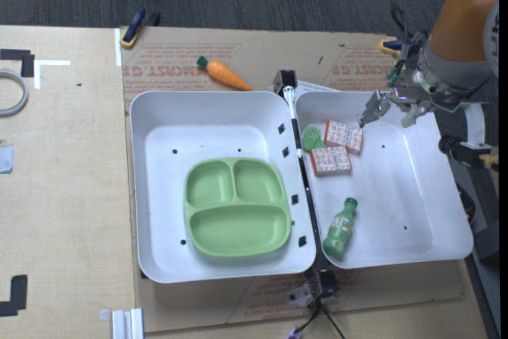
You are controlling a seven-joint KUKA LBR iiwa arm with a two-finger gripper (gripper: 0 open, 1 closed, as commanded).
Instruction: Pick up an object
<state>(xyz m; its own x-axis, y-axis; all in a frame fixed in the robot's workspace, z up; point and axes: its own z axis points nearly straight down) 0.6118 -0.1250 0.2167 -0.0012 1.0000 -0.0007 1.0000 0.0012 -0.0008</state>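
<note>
We see the gripper hovering with fingers spread and holding nothing over the right bin; two patterned boxes, a green bottle lie below.

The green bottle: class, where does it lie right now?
The green bottle lies in the right bin, near its front left corner, below the two patterned boxes.

Two red-and-white boxes lay flat beside a small green lump near the right bin's left wall; a green bottle lay tilted below them.
</note>
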